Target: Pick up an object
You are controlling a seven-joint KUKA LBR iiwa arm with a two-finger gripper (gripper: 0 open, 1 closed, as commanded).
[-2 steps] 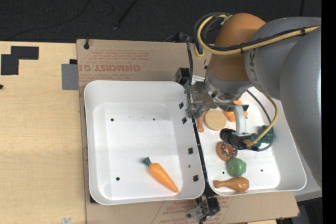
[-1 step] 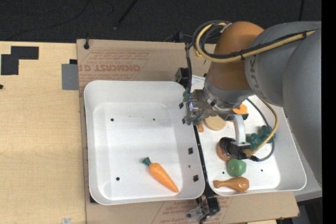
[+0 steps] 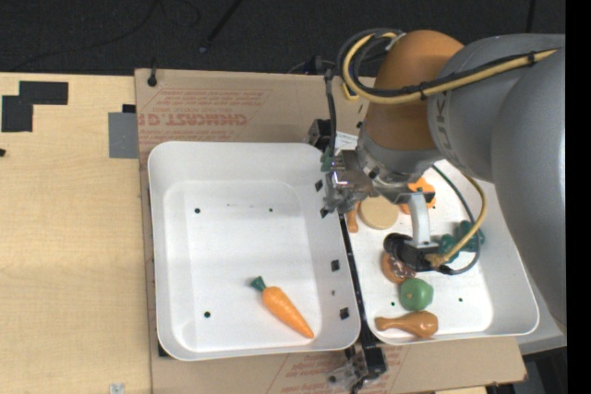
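Hovering at the wall between the two bins, the gripper (image 3: 342,186) sits mostly under the grey wrist (image 3: 406,134), so I cannot tell whether it is spread or closed. Nearest it, just to its right in the right bin (image 3: 499,291), lies one tan disc (image 3: 377,215). That bin also has one brown round piece (image 3: 395,268), one green ball (image 3: 416,293), one toy drumstick (image 3: 408,324) and one orange piece (image 3: 423,189), partly hidden. The left bin (image 3: 222,235) has one toy carrot (image 3: 282,309), well apart from the gripper.

Pale bench (image 3: 65,244) bears cardboard (image 3: 231,111); left bin (image 3: 231,235), right bin (image 3: 503,291) atop.
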